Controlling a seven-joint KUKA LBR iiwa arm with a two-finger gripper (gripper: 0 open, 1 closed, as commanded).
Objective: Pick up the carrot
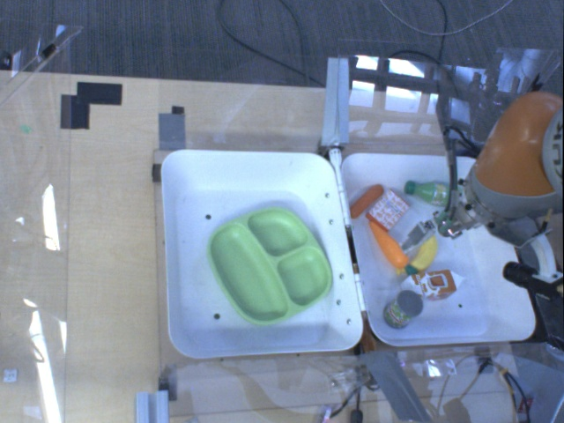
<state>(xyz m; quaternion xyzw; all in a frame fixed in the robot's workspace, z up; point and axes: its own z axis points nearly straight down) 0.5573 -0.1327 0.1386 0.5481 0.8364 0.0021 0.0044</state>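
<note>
**Carrot waits in the right bin, not yet taken**

We see the small orange plastic-looking carrot (388,244) lying on the floor of the right white bin (507,324), near its left wall, slanting from upper left to lower right. We judge it to be a light, stiff toy with a smooth, somewhat slippery skin and a tapered body, so the best hold is across its thicker middle, with the fingers set square to its long axis.

Around it the bin is crowded. A yellow curved banana-like piece (425,254) sits just beside the carrot's lower end, a reddish sausage-shaped piece (366,200) lies near its upper end, and a small red-and-white printed packet (389,208) rests between them. Farther off are a green bottle (428,190), a round grey tin (404,309) and a brown-and-white flat item (438,283).

The gripper (426,233) hangs just to the right of the carrot, above the banana-like piece. We cannot tell how it is set, and nothing is visibly held.

The left white bin (185,324) holds a glossy green divided tray (269,264).
</note>
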